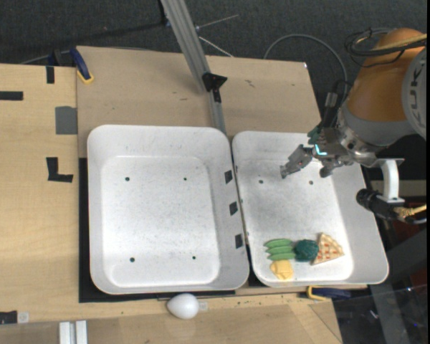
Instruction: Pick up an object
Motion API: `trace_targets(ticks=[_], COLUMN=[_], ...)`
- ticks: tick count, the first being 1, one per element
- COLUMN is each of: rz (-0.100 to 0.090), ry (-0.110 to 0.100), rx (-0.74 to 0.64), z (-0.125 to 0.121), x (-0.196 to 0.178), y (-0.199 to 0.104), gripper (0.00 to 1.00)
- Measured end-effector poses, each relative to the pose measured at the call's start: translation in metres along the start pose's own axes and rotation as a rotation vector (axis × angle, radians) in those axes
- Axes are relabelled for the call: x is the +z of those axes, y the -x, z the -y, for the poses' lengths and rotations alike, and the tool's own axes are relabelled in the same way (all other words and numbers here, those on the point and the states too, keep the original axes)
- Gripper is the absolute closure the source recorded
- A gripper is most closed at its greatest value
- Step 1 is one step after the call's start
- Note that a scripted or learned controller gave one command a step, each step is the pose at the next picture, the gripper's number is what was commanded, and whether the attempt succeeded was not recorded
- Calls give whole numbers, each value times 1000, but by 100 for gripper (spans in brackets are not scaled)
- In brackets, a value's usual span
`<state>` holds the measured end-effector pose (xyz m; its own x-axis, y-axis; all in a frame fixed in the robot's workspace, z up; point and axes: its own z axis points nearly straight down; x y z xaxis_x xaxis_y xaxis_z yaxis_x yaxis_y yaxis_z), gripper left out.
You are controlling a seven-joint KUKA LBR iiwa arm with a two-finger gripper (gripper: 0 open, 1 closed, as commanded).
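Near right bin's front edge: pizza slice [329,249], tip pointing front-left; tool [312,165] spread, nothing between.

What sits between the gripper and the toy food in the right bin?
Nothing visible: bare bin floor separates the gripper, near the right bin's far end, from the toy food cluster at its near edge.

Two bins sit side by side on the table [150,99]. In the right bin [344,206], toy food [303,251] clusters at its near edge, with the claw [312,163] over its far part. An egg-shaped object [183,305] lies on the table just before the left bin [158,199].
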<state>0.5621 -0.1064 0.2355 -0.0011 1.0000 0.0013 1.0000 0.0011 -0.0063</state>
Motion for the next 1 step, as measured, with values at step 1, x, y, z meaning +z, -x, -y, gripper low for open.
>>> trace_targets(ticks=[1], rz=[1], ry=[4], rx=[-1], z=[-1], x=[-2], y=[0], gripper=[0])
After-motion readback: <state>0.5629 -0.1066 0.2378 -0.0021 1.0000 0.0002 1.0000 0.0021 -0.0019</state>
